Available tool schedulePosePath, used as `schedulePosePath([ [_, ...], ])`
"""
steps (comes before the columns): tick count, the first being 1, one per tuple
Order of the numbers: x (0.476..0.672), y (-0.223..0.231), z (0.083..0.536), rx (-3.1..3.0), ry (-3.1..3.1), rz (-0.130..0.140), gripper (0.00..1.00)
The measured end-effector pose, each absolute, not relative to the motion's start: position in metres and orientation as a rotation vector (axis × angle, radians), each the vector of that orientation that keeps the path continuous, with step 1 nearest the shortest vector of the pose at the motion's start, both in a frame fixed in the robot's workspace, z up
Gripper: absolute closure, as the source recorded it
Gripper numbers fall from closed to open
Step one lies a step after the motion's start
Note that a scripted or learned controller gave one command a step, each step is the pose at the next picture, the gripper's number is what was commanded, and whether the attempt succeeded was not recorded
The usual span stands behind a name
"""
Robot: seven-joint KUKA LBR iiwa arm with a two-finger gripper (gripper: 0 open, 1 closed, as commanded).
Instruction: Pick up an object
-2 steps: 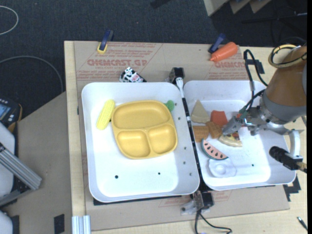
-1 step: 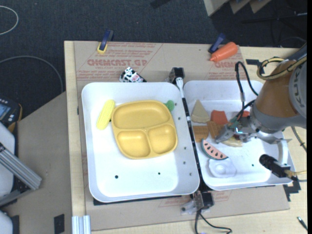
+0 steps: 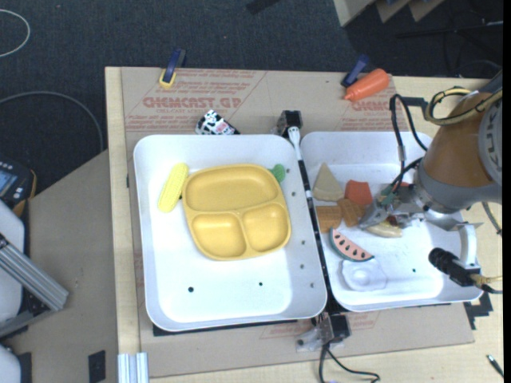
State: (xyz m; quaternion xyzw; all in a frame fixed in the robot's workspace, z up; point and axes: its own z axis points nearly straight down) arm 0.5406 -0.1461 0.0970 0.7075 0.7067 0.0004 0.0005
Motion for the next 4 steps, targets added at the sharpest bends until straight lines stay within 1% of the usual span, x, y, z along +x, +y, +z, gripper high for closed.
schedulePosePath([
  [1,0.552,-0.145,0.148,2.215,2.218,0.005,1.00],
  [2,0.544,-0.146,0.207,2.217,2.218,0.005,1.00],
  [3,0.545,-0.146,0.226,2.217,2.219,0.003,1.00],
  [4,0.537,-0.100,0.221,2.220,2.229,0.000,1.00],
])
